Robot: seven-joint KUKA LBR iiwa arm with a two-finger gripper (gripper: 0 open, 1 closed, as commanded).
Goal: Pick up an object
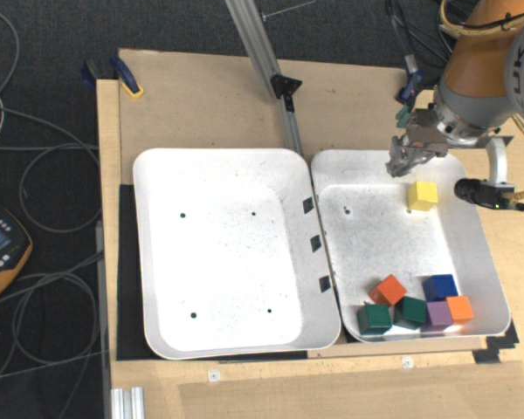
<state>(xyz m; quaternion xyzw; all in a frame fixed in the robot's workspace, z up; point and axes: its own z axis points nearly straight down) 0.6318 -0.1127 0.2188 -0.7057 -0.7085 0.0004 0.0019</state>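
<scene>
A yellow cube (423,195) lies alone in the upper part of the right bin (367,234). My gripper (403,164) hangs over the bin's far edge, just up and left of the yellow cube, with nothing visible between its fingers. Along the bin's near edge sits a cluster of cubes: a red-orange one (389,290), a dark green one (375,319), another green one (412,310), a blue one (439,287), a purple one (439,314) and an orange one (459,308).
The left bin (218,251) lies beside the right one. A slanted metal pole (260,51) crosses the back of the bench. A black fitting (480,192) sticks in at the right bin's right rim. Cables lie on the floor at left.
</scene>
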